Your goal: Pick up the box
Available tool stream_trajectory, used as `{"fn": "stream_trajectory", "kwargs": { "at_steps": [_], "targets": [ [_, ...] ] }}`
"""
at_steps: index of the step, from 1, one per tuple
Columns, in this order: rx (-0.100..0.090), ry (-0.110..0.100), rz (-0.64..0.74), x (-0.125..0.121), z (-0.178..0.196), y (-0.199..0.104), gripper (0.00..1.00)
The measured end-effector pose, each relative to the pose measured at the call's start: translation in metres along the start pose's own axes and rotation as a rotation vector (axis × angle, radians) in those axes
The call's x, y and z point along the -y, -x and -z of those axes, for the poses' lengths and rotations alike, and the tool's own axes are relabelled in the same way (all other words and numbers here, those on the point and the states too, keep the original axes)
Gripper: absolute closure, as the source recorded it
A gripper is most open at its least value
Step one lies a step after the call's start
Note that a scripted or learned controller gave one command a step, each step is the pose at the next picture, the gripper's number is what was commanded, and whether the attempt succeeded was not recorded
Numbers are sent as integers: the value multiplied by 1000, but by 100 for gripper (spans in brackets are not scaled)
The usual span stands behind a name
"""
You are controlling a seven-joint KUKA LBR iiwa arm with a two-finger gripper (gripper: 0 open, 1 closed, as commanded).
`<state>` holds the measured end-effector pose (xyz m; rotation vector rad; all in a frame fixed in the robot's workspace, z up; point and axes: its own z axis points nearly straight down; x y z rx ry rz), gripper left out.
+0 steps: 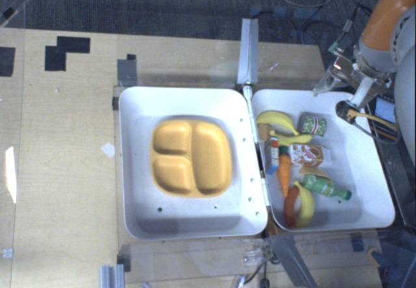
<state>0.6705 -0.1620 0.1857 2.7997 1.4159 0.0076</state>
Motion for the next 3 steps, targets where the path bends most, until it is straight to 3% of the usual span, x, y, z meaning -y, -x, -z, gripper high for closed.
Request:
{"fn": "stream_trajectory", "kwargs": {
  "at_steps": [1,2,3],
  "targets": [
    [10,-16,15,-3,-99,12,0],
    [1,-2,-48,9,-99,17,0],
    [4,-6,-83,22,-98,-13,0]
  ]
}}
